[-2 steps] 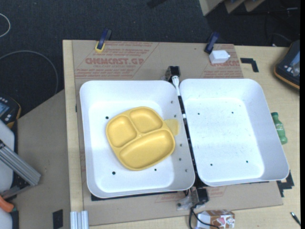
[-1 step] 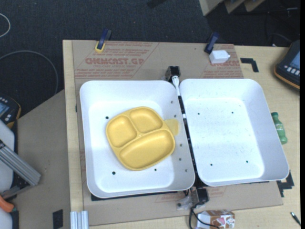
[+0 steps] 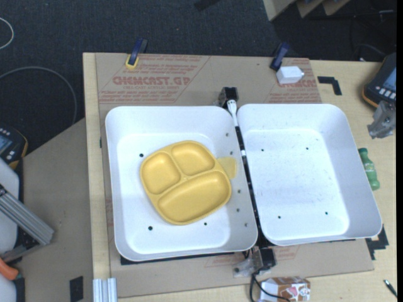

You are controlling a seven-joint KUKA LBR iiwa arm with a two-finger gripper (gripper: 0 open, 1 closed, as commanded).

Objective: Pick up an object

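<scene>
The table [image 3: 189,77] is a cardboard-covered board with red print along its far side, and it carries two shallow white bins side by side, their rims touching. The left bin [image 3: 119,168] holds the one object to pick up: a yellow plate [image 3: 186,181] divided into three compartments, lying flat near the bin's middle and tilted a little askew, with a small yellow tab on its right edge. The right bin [image 3: 340,187] shows a bare, speckled floor. The grey gripper [image 3: 381,121] sits at the frame's right edge, outside the right bin and well apart from the plate. Whether it is spread or pressed together cannot be told. A small green object [image 3: 369,168] lies just beside the right bin's rim.
</scene>
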